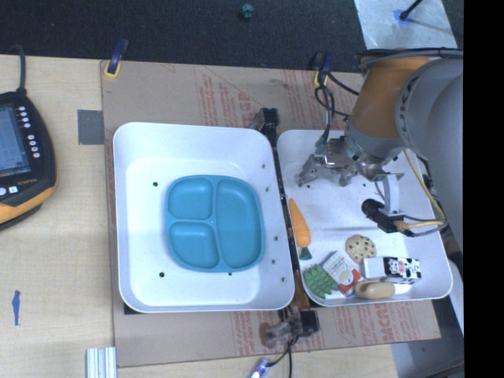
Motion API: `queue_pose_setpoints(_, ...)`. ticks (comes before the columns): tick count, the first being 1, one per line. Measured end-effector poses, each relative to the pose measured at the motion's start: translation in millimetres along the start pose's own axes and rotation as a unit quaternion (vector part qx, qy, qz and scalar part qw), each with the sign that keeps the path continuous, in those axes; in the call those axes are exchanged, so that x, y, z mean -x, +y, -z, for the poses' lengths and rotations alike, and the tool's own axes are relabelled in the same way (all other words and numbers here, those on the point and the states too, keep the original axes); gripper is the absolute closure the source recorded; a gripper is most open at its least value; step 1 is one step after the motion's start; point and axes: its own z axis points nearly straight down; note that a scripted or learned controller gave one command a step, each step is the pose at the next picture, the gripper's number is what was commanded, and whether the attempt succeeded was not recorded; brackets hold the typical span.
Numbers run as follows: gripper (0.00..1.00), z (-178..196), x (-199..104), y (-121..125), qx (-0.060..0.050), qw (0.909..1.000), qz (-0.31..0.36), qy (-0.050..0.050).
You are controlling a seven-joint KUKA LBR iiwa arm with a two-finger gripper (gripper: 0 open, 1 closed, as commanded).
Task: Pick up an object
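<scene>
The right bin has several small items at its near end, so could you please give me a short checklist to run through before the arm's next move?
1. Pincer over the right bin: ok, at its far end.
2. Pincer above a target: not ok, the carrot, cookie and other items lie nearer the camera.
3. Pincer opening: cannot tell.
4. Carrot reachable: cannot tell, it lies along the bin's left wall.
5. Blue divided plate out of the way: ok, it sits in the left bin.
</scene>
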Motion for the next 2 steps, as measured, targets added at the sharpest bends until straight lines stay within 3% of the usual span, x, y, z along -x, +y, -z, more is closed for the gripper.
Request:
queue_pose_setpoints(1, 0.0, 1.1, 1.7, 23.5, 0.002, 1.0, 0.0, 0.001)
queue_pose_setpoints(2, 0.0, 1.0, -2.0, 23.3, 0.001, 1.0, 0.001, 0.0)
